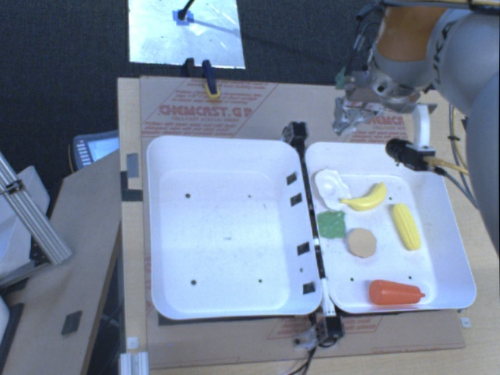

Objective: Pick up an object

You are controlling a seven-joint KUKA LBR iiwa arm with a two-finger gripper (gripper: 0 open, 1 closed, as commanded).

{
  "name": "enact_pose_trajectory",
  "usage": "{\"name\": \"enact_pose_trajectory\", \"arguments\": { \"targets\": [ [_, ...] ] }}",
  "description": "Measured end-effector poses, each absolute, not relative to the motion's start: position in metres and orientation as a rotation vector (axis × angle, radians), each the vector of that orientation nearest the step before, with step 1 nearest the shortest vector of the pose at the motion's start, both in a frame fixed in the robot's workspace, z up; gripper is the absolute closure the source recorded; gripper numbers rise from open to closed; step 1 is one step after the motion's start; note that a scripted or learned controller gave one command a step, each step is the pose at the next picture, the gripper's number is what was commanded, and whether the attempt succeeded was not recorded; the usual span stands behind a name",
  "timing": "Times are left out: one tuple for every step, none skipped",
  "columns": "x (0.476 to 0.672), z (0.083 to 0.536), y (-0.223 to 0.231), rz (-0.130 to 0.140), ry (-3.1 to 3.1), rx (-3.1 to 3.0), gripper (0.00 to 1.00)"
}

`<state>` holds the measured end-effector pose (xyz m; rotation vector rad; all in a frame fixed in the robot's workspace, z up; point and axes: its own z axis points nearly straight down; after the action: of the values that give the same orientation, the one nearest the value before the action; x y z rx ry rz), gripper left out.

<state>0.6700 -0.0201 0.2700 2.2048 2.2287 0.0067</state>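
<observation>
The right bin (457, 244) holds several toy foods: a white piece (331, 186), a yellow banana (366, 199), a yellow corn cob (406, 226), a green leaf (331, 224), a tan round cookie (362, 243) and an orange carrot (395, 292). My gripper (349, 123) hangs above the far edge of the right bin, well over the white piece, with nothing between its fingers. The fingers look slightly apart.
The left bin (226, 225) lies beside the right one, joined by black clips (297, 135) along the shared wall. Both bins rest on a cardboard sheet (207, 108). A shiny square plate (186, 20) lies beyond the bench.
</observation>
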Motion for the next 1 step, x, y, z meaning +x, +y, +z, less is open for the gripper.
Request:
{"name": "enact_pose_trajectory", "arguments": {
  "targets": [
    [0.5959, 0.2586, -0.0305, -0.005, 2.222, 2.225, 1.00]
  ]
}}
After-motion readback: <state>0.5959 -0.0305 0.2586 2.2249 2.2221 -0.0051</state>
